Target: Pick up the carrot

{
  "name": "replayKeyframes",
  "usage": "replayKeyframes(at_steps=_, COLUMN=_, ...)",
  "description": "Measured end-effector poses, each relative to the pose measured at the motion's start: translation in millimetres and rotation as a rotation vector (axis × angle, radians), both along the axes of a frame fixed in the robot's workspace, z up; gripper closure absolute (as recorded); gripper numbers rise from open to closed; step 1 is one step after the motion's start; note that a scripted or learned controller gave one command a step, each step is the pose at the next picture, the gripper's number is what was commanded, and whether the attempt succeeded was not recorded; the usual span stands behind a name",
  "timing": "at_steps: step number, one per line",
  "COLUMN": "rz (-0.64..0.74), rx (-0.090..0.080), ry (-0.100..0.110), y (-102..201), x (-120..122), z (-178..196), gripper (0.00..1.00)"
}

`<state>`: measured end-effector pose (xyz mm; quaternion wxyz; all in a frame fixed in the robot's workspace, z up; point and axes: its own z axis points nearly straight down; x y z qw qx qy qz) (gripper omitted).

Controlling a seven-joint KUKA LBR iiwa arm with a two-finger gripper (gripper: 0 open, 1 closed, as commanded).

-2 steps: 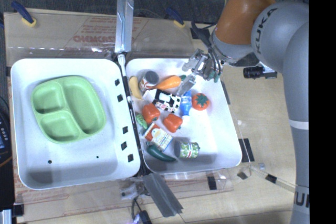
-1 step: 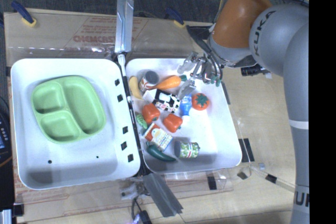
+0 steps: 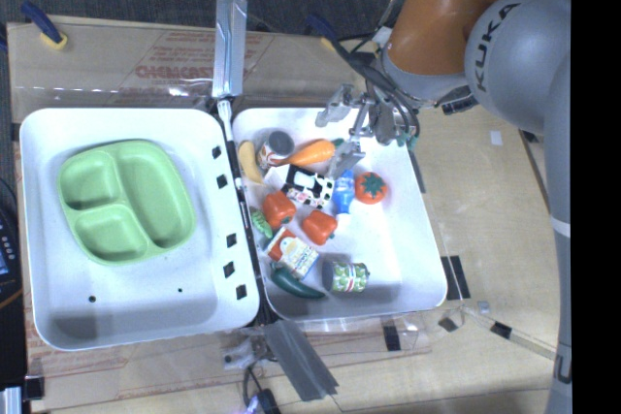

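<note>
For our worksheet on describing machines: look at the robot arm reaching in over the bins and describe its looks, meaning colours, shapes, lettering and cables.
The arm is made of rounded grey segments with a glossy orange band. "KUKA" is printed in dark letters on the grey shell. Thin cables, one yellowish, loop past the orange part. It ends in a small metallic gripper.

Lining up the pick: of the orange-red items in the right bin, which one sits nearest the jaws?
The carrot, long and tapered, lying at the bin's far end just left of the gripper; the round tomato sits nearer the camera.
</note>
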<state>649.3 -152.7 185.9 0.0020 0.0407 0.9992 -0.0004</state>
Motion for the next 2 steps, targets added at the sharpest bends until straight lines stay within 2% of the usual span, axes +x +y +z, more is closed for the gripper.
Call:
replayKeyframes(at_steps=1, rz=-0.050, rx=0.000, ry=-0.002, y=34, x=3, z=-80, gripper=0.00)
replayKeyframes(at_steps=2, rz=-0.126, rx=-0.001, ry=-0.005, y=12, x=2, z=64, gripper=0.00)
